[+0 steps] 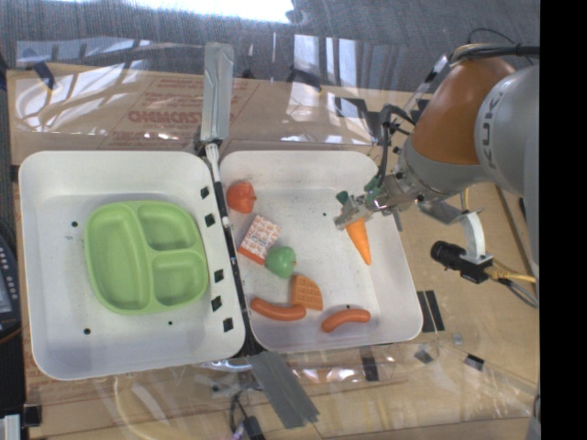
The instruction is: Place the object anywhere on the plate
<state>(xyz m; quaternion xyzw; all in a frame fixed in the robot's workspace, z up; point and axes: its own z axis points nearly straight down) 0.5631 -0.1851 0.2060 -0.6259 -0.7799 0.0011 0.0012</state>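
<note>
Left bin (55,273): holding a green divided plate (145,256), three compartments, lying flat near the middle.

Right bin (394,273): holding toy foods.
- Carrot (359,239), orange with green top, lying tilted at the right side, tip pointing down-right, green end sitting at the gripper (353,211); well apart from the plate.
- Tomato (240,197), resting near the upper left corner.
- Checked red-and-white packet (260,238), lying just beside a green apple (281,261).
- Waffle-like orange wedge (307,292), sitting below the apple.
- Two sausages, one (277,310) at lower left, one (346,318) at lower right.

Gripper: hanging over the right bin, fingers appearing to be pinching the carrot's green top; arm (468,122) reaching in from the right.
</note>
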